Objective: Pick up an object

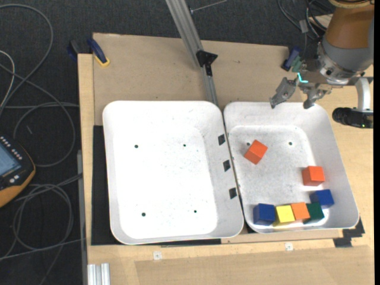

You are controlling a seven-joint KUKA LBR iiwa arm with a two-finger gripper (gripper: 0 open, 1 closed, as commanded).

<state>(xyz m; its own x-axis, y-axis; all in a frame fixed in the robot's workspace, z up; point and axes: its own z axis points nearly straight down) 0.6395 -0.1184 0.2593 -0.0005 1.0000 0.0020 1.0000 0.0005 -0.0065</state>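
Observation:
My gripper (295, 98) hangs over the far rim of the right bin (338, 159), fingers spread apart with nothing between them. An orange cube (256, 151) lies alone in the bin's far-left part, below and left of the gripper. Another orange cube (313, 175) sits by the right wall. Along the near wall runs a row of blocks: blue (265, 213), yellow (285, 214), orange (300, 211) and green (314, 211), with a second blue block (322, 197) just behind the green one.
The left bin (119, 159) stands beside the right one, and black clips (226, 165) sit on the shared edge. A slanted metal rail (190, 34) crosses the bench behind the bins. Cables and a handheld device (12, 168) lie off the bench at left.

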